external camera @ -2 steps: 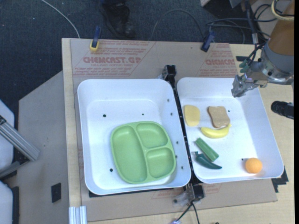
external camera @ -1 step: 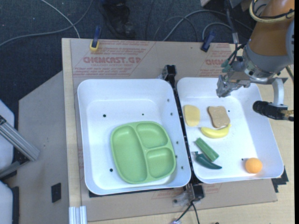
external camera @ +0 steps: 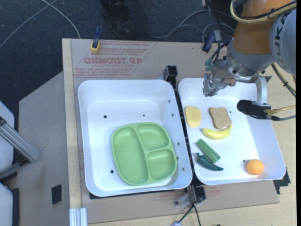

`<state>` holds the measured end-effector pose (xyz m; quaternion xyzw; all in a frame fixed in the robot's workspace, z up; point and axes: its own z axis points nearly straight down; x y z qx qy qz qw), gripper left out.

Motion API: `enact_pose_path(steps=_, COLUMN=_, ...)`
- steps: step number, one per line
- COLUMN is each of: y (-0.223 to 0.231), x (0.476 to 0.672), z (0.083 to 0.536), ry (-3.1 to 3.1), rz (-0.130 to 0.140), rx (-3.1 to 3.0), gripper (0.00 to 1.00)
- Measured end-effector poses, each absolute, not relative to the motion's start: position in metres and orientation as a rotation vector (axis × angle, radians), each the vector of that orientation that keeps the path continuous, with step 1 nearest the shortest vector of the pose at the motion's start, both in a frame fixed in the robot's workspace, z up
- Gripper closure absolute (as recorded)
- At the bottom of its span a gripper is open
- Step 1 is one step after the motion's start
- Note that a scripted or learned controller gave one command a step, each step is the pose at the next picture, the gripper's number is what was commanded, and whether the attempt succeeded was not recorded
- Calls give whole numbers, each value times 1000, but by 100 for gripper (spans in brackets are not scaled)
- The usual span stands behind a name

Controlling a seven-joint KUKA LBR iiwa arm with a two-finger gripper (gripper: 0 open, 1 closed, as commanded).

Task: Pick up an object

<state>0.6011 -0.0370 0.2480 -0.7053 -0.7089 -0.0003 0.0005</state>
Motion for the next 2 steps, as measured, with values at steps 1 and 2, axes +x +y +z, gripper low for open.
enact_pose_path(steps=1, y=18, x=599, z=252, ry=-2227, rz=-2, rx=-2213, gripper=100)
enact_pose_path(steps=2, y=69, x=601, z=233, ry=-2223, rz=5, rx=-2213, gripper=100)
